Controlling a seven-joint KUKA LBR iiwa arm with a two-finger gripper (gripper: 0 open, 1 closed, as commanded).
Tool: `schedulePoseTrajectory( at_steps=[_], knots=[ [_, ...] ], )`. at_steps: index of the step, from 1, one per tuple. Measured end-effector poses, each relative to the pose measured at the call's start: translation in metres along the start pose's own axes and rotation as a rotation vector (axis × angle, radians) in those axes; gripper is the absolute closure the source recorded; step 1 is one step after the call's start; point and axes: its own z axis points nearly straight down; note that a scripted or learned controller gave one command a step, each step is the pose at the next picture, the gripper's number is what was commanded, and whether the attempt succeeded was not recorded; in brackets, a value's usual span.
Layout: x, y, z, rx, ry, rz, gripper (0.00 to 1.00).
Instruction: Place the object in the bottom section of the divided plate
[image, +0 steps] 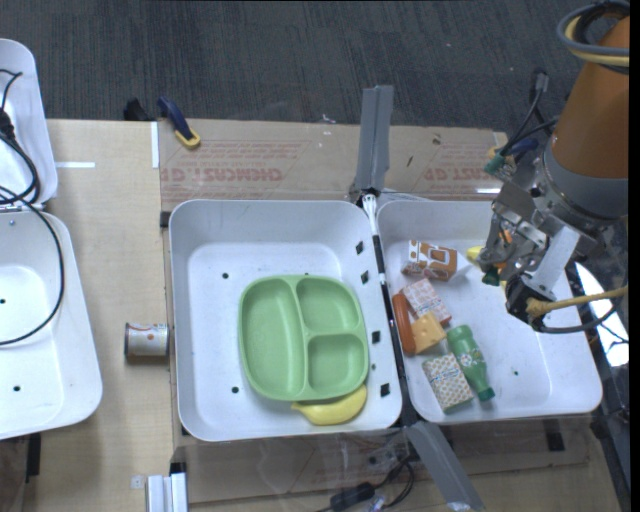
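Right now I see my gripper (512, 275) over the right bin (560, 395), above its right half; I cannot tell its state from this angle. Left of it lie a small brown-and-white carton (431, 260), a pink packet (424, 298), an orange wedge (428, 333), a green bottle (469, 363) and a speckled packet (446, 381); none of their print is legible. In the left bin (200, 300) sits the green divided plate (303, 335), a yellow banana (331, 408) touching its near edge. Cardboard (270, 160) behind reads, upside down, what looks like "CHEMCOZ".
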Motion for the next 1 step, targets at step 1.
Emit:
schedulePoseTrajectory(
  at_steps=[1],
  knots=[
    [-0.0365,0.0257,0.0270,0.002,0.000,-0.052,1.00]
  ],
)
